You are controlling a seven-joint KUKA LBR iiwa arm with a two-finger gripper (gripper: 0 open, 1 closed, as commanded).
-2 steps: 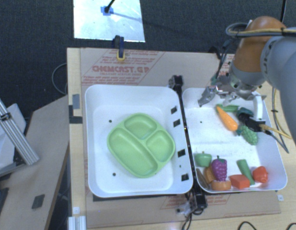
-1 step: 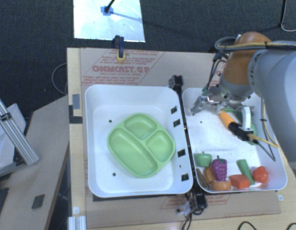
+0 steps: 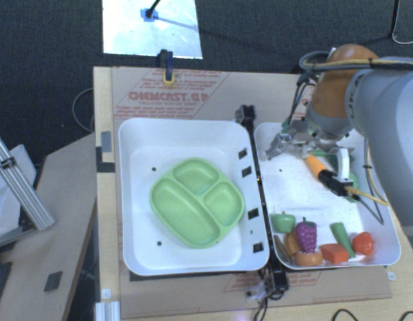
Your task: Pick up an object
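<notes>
The right bin (image 3: 287,186) holds several toy foods heaped along its near edge: a green pepper (image 3: 283,221), purple grapes (image 3: 305,234), a red block (image 3: 335,253), a green pod (image 3: 341,236) and a red tomato (image 3: 363,244). An orange carrot-like piece (image 3: 316,164) lies further back, under the arm. My gripper (image 3: 277,144) hangs low over the bin's far left corner, away from the heap, and nothing shows in it. The grey arm with its orange band (image 3: 333,85) covers the bin's far right part.
The left bin (image 3: 136,179) holds a green divided plate (image 3: 196,201). A black divider with clips (image 3: 253,179) runs between the bins. A yellow cable (image 3: 367,196) trails along the right bin's right side. Cardboard lies under both bins.
</notes>
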